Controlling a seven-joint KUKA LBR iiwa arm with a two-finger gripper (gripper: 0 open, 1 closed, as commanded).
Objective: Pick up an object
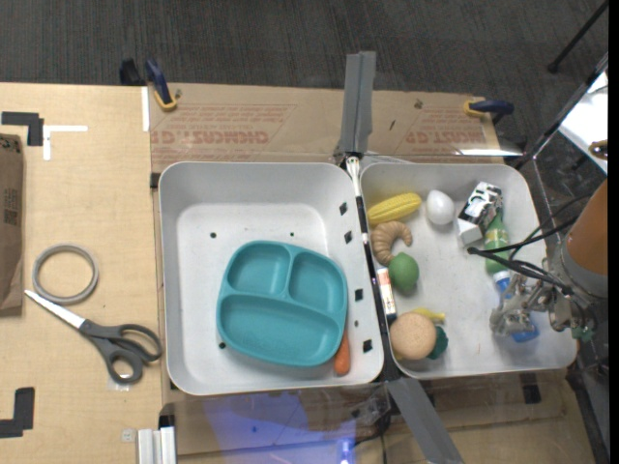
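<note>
You are at the reach-and-grasp step: the hand (pixel 522 309) sits low at the right end of the right bin (pixel 455 361), over a small blue-and-clear item (pixel 519 329) that lies by the bin's near right corner. From this slanted look down, you cannot tell whether the hand is spread or pressed together, and nothing can be seen between its tips, so treat the pick as not yet made. The candidates all lie in that right bin: a yellow corn-like piece (pixel 395 207), smooth and tapered, at the far left; a white egg-shaped piece (pixel 440 207) just beside it; a tan, ridged croissant shape (pixel 390 239) below; a round green fruit (pixel 403 272) touching it; a tan, matte ball (pixel 413 336) near the front wall; a green bottle (pixel 494 236) and a black-and-white packet (pixel 480 202) toward the far right. The left bin (pixel 184 288) holds a teal divided plate (pixel 283 303), hard and glossy, with an orange carrot-like tip (pixel 342 358) at its edge. My judgement is that the next move calls for a firm closure on the small item under the hand, then a straight lift clear of the bin wall. On the worktop (pixel 77 211) lie scissors (pixel 106 334) and a tape ring (pixel 65 273).
</note>
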